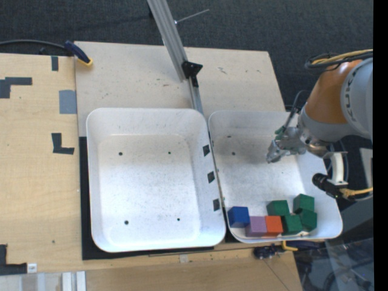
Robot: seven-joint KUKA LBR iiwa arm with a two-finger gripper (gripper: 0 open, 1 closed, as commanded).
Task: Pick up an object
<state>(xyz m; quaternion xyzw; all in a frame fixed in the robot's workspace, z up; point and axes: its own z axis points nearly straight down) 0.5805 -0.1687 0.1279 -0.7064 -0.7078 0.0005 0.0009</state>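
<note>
Several small blocks lie bunched in the right bin's (242, 132) near corner: a blue cube (239, 216), a purple one (258, 225), an orange one (274, 224) and three green ones (301, 213). My gripper (276, 153) hangs over the middle right of that bin, well behind the blocks and apart from them. Nothing shows between its tips.
The left bin (148, 177) sits beside the right one, with black clips along their shared rim. A slanted metal rail (173, 38) crosses the bench behind the bins. Cables and a black fitting (330, 183) hang off the arm at the right bin's far edge.
</note>
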